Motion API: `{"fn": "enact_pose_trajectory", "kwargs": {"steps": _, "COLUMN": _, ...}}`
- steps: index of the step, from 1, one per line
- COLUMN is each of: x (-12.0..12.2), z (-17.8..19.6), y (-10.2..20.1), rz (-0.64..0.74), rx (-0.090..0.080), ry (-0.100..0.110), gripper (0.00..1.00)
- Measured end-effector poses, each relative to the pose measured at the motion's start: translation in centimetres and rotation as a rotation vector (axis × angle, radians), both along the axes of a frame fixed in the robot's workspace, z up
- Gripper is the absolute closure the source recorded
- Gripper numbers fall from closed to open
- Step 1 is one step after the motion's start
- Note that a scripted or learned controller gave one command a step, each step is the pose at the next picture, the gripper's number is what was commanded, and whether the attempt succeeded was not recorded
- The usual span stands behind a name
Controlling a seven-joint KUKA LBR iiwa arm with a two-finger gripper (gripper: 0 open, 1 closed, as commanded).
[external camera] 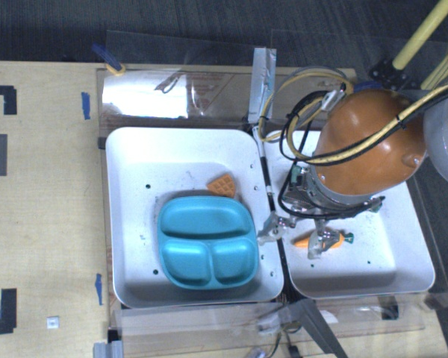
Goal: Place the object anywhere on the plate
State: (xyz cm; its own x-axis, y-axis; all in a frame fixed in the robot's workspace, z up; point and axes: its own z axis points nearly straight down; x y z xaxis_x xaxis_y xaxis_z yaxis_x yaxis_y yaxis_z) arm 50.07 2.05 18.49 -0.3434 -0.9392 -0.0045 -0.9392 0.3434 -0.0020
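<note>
The two-finger metal gripper point(299, 233), fingers spread apart, hangs low over the small orange carrot-shaped toy point(322, 239) in the right white bin point(411, 271); it should straddle it squarely before carrying it to the blue sectioned plastic plate point(207, 239).

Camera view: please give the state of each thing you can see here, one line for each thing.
Blue plate: in left bin, upright, nothing on it.
Waffle piece: in left bin, just behind the plate.
Carrot toy: lying in right bin.
Gripper: low over the bins' divider, beside the carrot.
</note>
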Motion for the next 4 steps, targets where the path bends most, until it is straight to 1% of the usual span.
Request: {"fn": "enact_pose_trajectory", "kwargs": {"steps": 4, "x": 0.0, "z": 0.0, "y": 0.0, "rz": 0.0, "rx": 0.0, "ry": 0.0, "gripper": 0.0}}
